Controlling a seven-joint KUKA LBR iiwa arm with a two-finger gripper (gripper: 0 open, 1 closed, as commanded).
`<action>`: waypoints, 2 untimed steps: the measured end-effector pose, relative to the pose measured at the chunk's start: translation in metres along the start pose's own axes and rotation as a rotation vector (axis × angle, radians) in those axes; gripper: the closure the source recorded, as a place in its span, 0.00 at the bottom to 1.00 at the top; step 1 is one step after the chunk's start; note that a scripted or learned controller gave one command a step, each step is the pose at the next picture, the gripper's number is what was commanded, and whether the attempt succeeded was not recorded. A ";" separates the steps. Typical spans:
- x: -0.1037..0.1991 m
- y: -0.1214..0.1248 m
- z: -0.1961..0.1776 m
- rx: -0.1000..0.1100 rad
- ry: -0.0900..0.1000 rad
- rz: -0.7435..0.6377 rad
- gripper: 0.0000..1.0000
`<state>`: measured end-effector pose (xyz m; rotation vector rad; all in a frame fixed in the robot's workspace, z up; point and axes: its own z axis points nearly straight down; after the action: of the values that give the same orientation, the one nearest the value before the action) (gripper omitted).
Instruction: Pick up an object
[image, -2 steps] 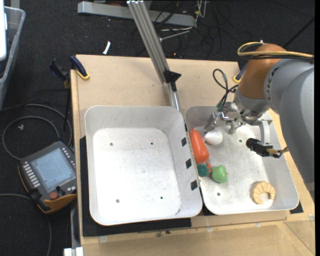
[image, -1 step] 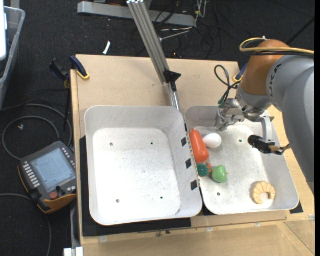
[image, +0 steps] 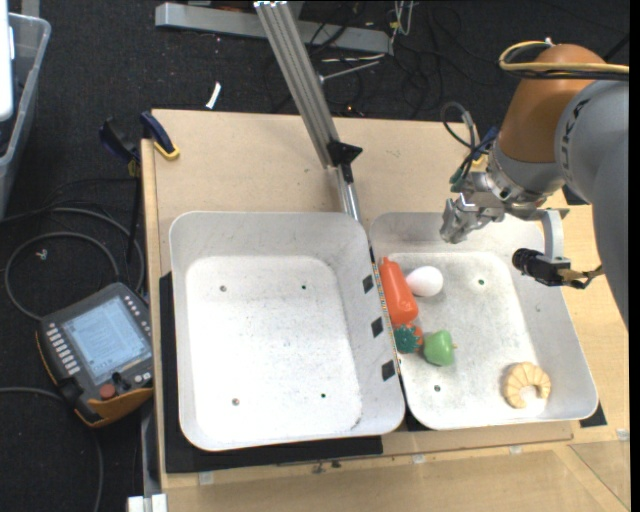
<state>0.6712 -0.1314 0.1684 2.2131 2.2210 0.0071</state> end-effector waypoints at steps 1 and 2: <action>0.002 0.002 -0.044 0.000 0.000 0.000 1.00; 0.002 0.004 -0.089 0.001 0.000 0.000 1.00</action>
<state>0.6745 -0.1294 0.2576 2.2132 2.2212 0.0061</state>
